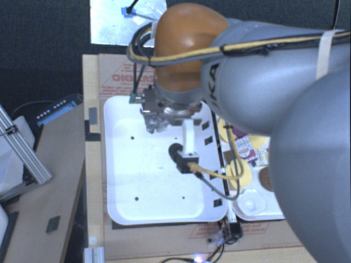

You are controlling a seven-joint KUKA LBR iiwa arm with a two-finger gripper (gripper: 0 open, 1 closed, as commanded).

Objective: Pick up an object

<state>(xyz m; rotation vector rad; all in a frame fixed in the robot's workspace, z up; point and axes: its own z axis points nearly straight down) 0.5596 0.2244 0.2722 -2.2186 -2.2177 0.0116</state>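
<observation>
Pincer (156,122) sits low over the left bin (126,201), near its back edge; open or shut, can't tell. Nothing seen in its grip. Candidate objs lie in the right bin (247,215), partly hidden by the arm (274,92). Prob best: swing right, center over one obj, then descend.

Two shallow white bins are counted on the bench: the left bin (123,147) and, just right of it, the right bin (248,211), largely covered by one grey arm (274,75). Within the right bin several flat objects (249,147) are glimpsed; their exact number cannot be told.
</observation>
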